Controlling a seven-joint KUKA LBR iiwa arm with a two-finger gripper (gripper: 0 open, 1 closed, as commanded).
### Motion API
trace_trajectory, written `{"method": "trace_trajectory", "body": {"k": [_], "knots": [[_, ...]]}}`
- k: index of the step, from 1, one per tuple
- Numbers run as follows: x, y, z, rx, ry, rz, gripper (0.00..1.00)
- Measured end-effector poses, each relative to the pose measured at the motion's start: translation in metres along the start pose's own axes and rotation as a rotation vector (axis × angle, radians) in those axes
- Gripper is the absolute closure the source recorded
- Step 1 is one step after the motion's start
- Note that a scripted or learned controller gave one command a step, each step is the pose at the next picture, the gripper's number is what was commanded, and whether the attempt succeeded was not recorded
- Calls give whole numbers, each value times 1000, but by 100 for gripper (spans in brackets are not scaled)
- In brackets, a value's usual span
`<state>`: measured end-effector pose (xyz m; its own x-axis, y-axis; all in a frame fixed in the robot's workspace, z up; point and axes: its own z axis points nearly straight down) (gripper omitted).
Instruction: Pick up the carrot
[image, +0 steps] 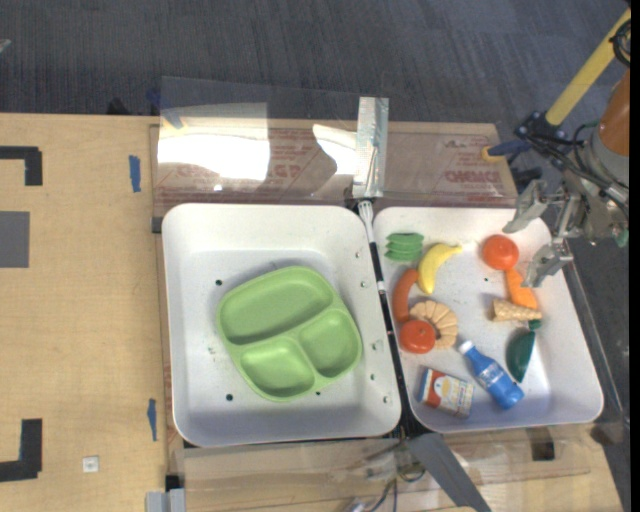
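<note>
The carrot (520, 291), a short orange piece, lies near the right wall of the right bin (580, 400), between an orange ball (499, 251) and a beige cone-shaped piece (516, 313). My gripper (535, 247) hangs over the bin's far right corner, just above and behind the carrot. Its two fingers stand apart with nothing between them, and the nearer fingertip (545, 268) is close over the carrot's upper end. Whether it touches the carrot I cannot tell.
The right bin also holds a banana (437, 264), a green piece (405, 245), a red sausage (402, 293), a tomato (418, 336), a can (445, 390), a blue bottle (492, 375) and a dark green vegetable (520, 353). A green divided plate (290, 331) sits in the left bin (190, 250).
</note>
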<state>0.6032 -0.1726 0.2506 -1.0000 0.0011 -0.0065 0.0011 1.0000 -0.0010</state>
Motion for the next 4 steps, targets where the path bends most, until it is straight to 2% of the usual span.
{"method": "trace_trajectory", "body": {"k": [1, 2, 3, 4], "knots": [[-32, -50, 130, -6, 11, -161, 0], [-33, -48, 163, -3, -1, -351, 0], [-38, -47, 148, 3, -15, -352, 100], [-37, -46, 149, 2, -13, -352, 0]]}}
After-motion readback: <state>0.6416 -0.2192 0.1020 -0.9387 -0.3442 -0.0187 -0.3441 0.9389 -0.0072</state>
